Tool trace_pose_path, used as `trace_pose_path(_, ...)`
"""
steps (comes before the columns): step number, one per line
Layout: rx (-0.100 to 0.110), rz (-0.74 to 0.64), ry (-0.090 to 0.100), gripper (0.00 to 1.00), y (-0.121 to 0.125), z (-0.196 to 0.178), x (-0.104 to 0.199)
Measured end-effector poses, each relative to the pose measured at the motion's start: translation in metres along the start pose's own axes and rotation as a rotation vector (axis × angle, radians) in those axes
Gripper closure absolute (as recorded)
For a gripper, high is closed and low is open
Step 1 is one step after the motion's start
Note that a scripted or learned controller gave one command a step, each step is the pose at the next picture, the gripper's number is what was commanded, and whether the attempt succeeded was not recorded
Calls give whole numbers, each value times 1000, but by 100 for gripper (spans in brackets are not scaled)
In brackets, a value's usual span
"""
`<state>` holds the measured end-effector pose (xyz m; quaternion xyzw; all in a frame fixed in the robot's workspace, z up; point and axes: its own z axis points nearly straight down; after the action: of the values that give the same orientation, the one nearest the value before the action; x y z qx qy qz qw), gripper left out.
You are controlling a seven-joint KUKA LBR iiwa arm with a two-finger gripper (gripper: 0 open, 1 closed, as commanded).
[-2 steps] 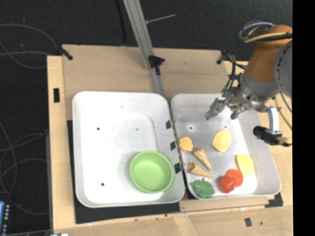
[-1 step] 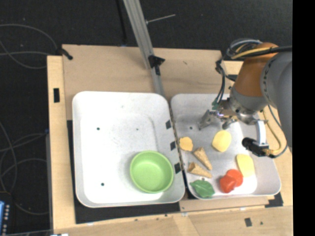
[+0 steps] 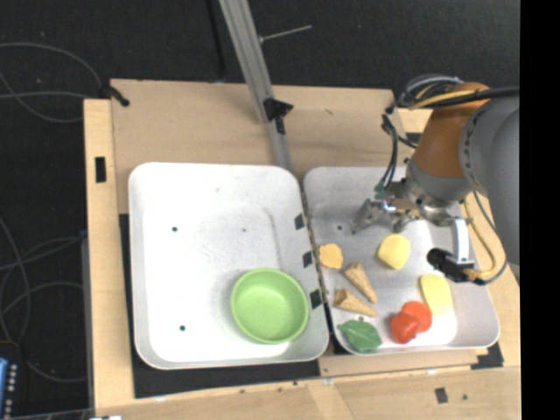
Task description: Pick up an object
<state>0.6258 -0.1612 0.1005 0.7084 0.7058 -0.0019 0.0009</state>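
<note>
The jaws stand parted and hold nothing: the two thin fingers of the gripper [image 3: 385, 218] splay apart, one towards the bin's left wall and one downward, low over the bare floor in the far half of the right white bin [image 3: 346, 186]. The nearest thing to them is the rounded pale yellow lump [image 3: 394, 251], which lies just beside the fingertips on the near side, a little towards the bin's right wall. It is close to round, with no clear long axis, so in judgement the fingers' turn matters little for it; the move would seem to call for a short shift towards the near edge and a drop over it.

Going from the near edge of the right bin: a flat green leaf-shaped piece [image 3: 360, 334] and a red rounded piece [image 3: 409, 321] sit close to the near wall, with a longish yellow block [image 3: 437, 293] just beyond the red one, near the right wall. Two tan cone-shaped pieces [image 3: 356, 291] lie one behind the other towards the left wall, and a small orange-yellow round piece [image 3: 331, 255] sits just beyond them by that wall. The far end is bare.

In the left white bin [image 3: 175, 199] a lime green round bowl [image 3: 269, 304] sits upright in the near right corner.
</note>
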Motion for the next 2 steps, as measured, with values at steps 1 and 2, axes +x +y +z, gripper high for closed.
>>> trace_pose_path(1,-5,2,1,100,1,-12,-1)
trace_pose_path(2,-10,-7,3,100,11,-74,-2)
